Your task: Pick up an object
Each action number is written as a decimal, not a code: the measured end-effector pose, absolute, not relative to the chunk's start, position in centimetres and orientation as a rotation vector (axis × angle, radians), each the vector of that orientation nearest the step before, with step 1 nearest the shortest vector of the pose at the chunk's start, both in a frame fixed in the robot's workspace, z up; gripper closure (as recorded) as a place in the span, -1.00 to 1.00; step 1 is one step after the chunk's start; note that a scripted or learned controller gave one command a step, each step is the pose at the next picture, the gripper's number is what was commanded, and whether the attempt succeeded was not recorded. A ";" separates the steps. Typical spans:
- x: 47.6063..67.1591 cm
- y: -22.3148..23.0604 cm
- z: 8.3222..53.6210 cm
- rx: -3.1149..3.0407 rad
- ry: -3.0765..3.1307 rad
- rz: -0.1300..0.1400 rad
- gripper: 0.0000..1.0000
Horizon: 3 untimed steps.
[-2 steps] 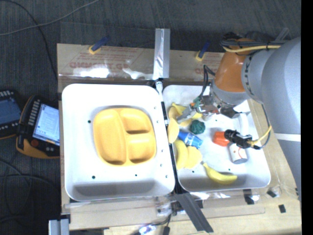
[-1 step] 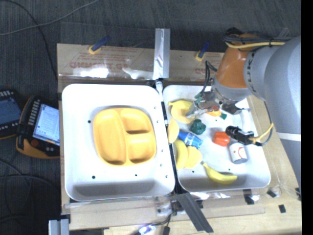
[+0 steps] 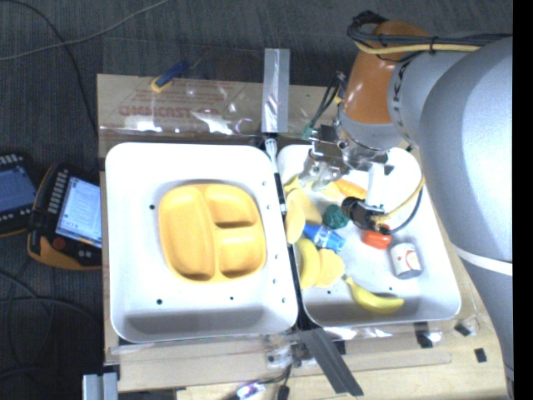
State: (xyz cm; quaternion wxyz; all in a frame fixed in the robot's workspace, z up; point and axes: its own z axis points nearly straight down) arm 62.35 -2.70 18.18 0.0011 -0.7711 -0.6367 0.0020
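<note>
Two bins [image 3: 125, 307], hand [image 3: 321, 172] near right bin's top-left edge, grip state unclear

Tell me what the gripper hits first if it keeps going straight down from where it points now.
Probably the yellow pieces at the upper left of the right bin, next to the divider. The gripper hangs just above them. Depth is hard to judge from this slanted view, so it might meet the bin floor beside them instead.

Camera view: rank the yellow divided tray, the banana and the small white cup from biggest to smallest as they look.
1. Yellow divided tray, in the left bin, by far the largest.
2. Banana, along the right bin's near edge.
3. Small white cup, smallest.
</note>
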 end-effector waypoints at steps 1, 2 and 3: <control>58.4 -8.1 19.4 -2.172 -2.272 0.004 1.00; 58.3 -8.1 19.2 -2.169 -2.271 0.007 -1.00; 65.4 -9.7 9.5 -1.957 -2.466 -0.001 -1.00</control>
